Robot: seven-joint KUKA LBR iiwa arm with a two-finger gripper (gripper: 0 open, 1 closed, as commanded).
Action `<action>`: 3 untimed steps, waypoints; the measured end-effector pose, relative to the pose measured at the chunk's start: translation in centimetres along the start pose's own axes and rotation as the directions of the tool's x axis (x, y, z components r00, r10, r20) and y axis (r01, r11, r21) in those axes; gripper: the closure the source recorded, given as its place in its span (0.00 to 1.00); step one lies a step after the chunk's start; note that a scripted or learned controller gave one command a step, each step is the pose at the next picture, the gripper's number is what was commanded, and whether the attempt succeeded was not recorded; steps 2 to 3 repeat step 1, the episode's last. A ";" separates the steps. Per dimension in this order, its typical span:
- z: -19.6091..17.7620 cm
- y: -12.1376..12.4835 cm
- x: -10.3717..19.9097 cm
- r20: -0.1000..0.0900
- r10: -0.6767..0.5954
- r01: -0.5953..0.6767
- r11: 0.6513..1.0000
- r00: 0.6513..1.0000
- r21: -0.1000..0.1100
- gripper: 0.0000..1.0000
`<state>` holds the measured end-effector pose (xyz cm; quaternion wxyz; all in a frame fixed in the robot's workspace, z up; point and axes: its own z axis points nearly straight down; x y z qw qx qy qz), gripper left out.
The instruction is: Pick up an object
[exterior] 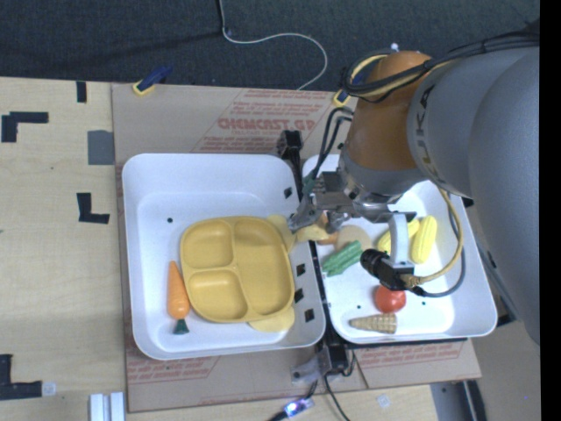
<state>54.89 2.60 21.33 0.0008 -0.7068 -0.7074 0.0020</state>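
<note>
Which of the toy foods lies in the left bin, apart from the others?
The orange carrot, beside the yellow divided tray in the left bin. The corn, tomato, green vegetable and cone all lie in the right bin.

A pale wooden bench (53, 261) with black marks meets dark carpet (105, 16) crossed by a white cable (272, 38)

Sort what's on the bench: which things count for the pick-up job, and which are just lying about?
In play:
hand, low over the right bin's left edge
green toy
tomato
corn
cone
carrot
yellow tray

Lying about:
left bin
cardboard
white cable
</note>
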 end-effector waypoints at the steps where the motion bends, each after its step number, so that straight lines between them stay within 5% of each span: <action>1: -2.1 0.0 0.8 -0.002 -0.001 0.001 1.000 1.000 -0.004 1.00; 3: -2.1 0.0 0.8 -0.002 -0.001 0.001 1.000 1.000 -0.004 1.00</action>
